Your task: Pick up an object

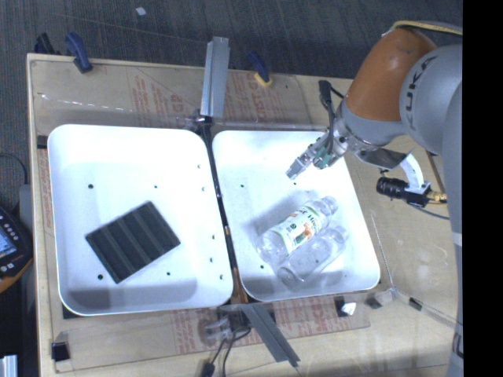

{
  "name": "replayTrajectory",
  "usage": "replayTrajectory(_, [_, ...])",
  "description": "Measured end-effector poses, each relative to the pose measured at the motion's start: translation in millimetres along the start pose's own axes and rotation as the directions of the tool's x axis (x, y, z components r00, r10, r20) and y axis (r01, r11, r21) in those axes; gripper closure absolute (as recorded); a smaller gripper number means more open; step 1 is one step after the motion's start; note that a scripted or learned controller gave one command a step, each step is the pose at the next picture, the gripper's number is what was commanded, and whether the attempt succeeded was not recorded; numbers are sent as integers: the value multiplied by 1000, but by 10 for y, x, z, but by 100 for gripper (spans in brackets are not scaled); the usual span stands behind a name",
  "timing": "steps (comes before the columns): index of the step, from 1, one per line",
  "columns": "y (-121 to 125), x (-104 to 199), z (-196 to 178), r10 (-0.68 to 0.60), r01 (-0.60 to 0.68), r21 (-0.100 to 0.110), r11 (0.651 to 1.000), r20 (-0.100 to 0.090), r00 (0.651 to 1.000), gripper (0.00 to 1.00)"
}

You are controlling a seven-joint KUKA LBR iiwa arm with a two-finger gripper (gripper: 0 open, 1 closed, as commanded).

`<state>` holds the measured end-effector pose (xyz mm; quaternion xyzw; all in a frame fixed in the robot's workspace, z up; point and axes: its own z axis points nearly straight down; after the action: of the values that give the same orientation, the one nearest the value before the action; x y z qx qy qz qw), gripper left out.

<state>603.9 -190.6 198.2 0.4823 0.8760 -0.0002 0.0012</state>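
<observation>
We look down from one fixed camera set high above the counter (71, 93), tilted at a slant so the far edge sits toward the top of the picture and the near edge toward the bottom. We stand far enough back to take in both white bins whole: the left bin (59, 210) and the right bin (236, 144), side by side. Dark floor (236, 6) fills the strip beyond the far edge. The arm (409, 77) comes in from our right, looming large because it rises toward the lens.
</observation>
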Motion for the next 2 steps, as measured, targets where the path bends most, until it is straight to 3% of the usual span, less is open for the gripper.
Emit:
replayTrajectory(1, [0,0,0,0,0,0,1000,0,1000,0])
replayTrajectory(2, [449,-294,-135,-5,5,0,1000,0,1000,0])
